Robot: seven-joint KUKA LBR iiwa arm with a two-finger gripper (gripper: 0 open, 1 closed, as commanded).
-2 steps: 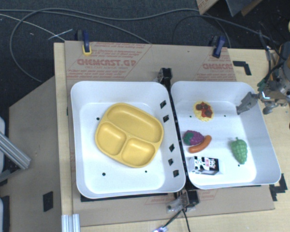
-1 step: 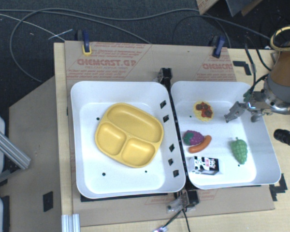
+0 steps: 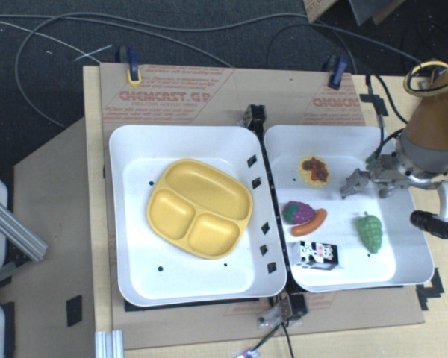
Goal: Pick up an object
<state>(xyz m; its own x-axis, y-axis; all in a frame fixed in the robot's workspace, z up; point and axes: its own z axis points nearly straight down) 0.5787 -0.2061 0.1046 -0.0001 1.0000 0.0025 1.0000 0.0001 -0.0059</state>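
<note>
Jaws (image 3: 367, 179) spread wide, holding nothing, above knobbly green toy (image 3: 370, 231).

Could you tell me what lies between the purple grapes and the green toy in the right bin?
In the camera view, only bare white bin floor lies between the purple grapes and the green toy; the orange hot dog touches the grapes.
</note>
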